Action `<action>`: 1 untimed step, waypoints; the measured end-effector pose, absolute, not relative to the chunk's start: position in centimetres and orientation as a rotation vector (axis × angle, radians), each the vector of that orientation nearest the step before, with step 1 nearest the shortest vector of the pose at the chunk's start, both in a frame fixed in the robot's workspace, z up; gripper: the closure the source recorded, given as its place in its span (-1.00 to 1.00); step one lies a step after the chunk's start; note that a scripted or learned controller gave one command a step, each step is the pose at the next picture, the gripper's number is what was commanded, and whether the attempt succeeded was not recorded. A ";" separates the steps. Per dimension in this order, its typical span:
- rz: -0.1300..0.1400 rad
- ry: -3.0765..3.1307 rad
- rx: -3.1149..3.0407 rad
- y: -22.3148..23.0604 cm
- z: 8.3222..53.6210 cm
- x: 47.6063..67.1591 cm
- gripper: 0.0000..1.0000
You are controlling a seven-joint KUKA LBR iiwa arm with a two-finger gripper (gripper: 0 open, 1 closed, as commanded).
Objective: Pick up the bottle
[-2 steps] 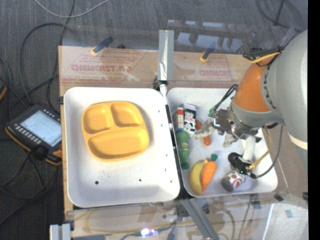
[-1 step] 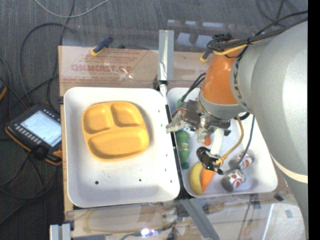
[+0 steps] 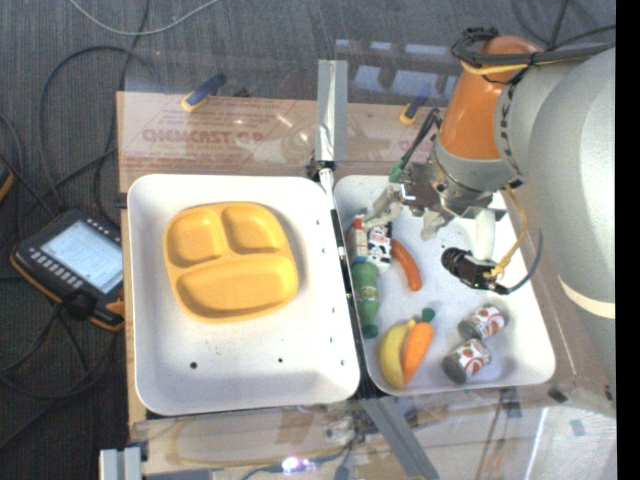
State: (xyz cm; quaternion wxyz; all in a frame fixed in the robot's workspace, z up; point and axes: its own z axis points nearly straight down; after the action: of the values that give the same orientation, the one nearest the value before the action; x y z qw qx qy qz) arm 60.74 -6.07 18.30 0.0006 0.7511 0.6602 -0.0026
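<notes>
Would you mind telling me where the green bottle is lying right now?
The green bottle lies in the right bin, along its left wall, just below a small black-and-white carton and left of the toy sausage.

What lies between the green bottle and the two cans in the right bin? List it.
In the camera view, between the green bottle and the cans lie a banana and a carrot, side by side. An orange sausage lies farther up.

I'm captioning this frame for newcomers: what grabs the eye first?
The yellow divided tray sits alone in the left bin. The grey arm's orange band hangs above the right bin, gripper over its far end, near the green bottle against the left wall.
</notes>
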 end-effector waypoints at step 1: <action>-0.009 1.991 2.431 -4.5 18.3 54.9 -1.00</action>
State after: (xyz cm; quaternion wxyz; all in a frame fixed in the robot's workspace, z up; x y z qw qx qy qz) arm 54.86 -4.54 18.26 -0.0004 0.7735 0.6337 -0.0030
